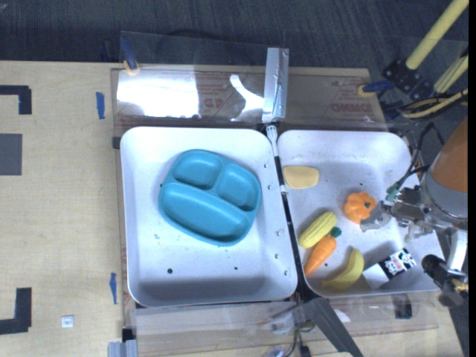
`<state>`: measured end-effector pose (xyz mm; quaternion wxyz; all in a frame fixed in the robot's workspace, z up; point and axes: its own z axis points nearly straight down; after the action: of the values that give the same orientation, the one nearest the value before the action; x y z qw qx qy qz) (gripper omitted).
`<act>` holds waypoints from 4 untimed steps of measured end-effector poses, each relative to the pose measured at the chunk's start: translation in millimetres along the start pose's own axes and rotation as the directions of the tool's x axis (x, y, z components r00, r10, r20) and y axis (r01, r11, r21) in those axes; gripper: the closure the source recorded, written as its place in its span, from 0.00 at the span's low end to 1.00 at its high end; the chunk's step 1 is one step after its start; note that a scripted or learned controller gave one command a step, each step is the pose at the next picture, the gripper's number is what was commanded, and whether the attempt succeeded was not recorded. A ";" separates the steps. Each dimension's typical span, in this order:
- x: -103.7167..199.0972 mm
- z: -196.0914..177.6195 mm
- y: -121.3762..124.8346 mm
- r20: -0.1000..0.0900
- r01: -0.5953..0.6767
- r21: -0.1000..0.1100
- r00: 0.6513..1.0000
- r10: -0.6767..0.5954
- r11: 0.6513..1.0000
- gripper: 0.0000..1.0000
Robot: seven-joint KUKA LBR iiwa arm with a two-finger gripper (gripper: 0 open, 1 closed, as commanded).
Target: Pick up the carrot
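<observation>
The carrot (pixel 321 253) lies left of the end effector (pixel 392 213), whose grip state I cannot tell.

A pale wooden bench (pixel 52 222) stands on dark grey carpet (pixel 223 6).
</observation>
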<state>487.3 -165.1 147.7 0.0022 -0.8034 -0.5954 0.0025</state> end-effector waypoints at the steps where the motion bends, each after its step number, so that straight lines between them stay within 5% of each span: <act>1: 49.6 28.2 54.3 -0.002 -0.096 -0.005 0.995 0.096 0.995 0.00; 2: 21.9 60.8 66.2 -0.004 -0.164 -0.007 0.986 0.164 0.986 0.00; 3: 22.7 50.6 66.7 -0.003 -0.162 -0.009 0.987 0.162 0.987 1.00; 4: 8.7 60.4 74.6 -0.002 0.002 -0.009 1.000 -0.002 1.000 1.00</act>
<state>560.8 -178.5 86.8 -0.0007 -0.8027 -0.5963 -0.0010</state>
